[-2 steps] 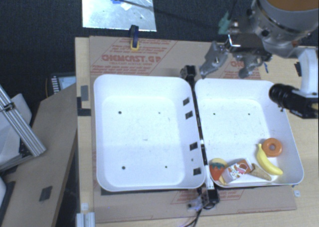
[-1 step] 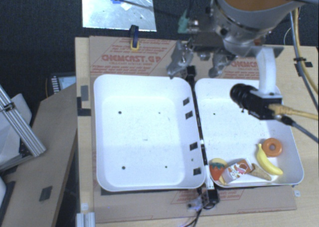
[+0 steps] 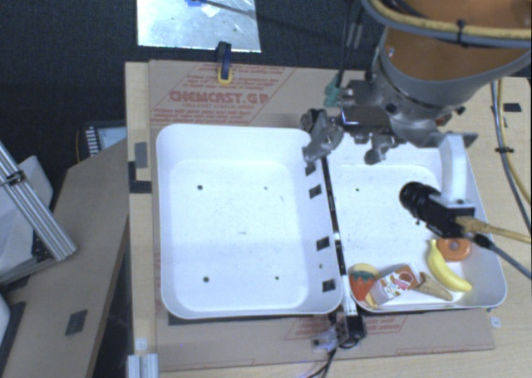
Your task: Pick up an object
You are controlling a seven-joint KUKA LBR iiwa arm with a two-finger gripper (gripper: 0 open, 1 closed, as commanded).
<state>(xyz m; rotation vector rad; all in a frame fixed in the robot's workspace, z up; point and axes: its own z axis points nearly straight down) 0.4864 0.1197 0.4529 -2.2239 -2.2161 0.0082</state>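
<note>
Gripper (image 3: pixel 347 145) hangs over the bins' divider w/ nothing between its fingers, gap looks wide. Pickable toys, e.g. banana (image 3: pixel 446 268), sit well below-right, in right bin's (image 3: pixel 374 202) near corner.

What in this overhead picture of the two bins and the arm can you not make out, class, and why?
- Claw: small and dark in the camera view, its state unreadable.
- Arm: cut off by the top and right edges.
- Right bin: far rim hidden under the arm.
- Packet beside the banana: print too small to read.
</note>
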